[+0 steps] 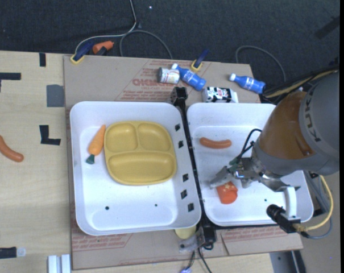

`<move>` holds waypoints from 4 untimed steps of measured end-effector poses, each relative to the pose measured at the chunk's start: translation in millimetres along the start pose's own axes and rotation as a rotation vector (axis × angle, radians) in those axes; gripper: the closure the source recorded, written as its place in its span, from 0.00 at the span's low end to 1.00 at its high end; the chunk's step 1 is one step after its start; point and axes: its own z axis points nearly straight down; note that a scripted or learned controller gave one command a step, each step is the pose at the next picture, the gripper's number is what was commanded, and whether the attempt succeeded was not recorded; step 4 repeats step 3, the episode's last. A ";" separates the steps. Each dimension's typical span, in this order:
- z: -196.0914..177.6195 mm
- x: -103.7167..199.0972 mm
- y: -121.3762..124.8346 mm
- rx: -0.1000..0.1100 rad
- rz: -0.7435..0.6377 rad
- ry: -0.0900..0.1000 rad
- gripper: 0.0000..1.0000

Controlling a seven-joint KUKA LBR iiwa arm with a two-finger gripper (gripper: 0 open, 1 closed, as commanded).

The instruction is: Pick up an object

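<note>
In the right bin (285,110), my gripper (227,178) hangs low over the floor near the middle-left. Directly below it and touching its lower edge in the picture lies a small red-orange rounded object (228,194). I see nothing lifted off the bin floor. A brown sausage (215,143) lies flat farther back in the same bin, apart from the gripper. The left bin (81,152) holds a yellow divided plate (141,152) with an orange carrot (96,141) beside its left edge.
The arm's grey and orange body (294,135) covers the right half of the right bin. Behind the bins lie blue bottles (193,79) (248,83), a white can (169,74) and a black-and-white box (220,94). Another sausage (8,148) lies on the bench far left.
</note>
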 end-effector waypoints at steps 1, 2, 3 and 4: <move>43.7 -11.2 0.8 -0.004 0.004 -0.003 0.00; 30.6 -12.5 2.2 -0.010 0.006 -0.007 1.00; -61.7 75.0 46.2 -0.012 -0.006 -0.002 1.00; -61.7 75.0 46.2 -0.012 -0.006 -0.002 1.00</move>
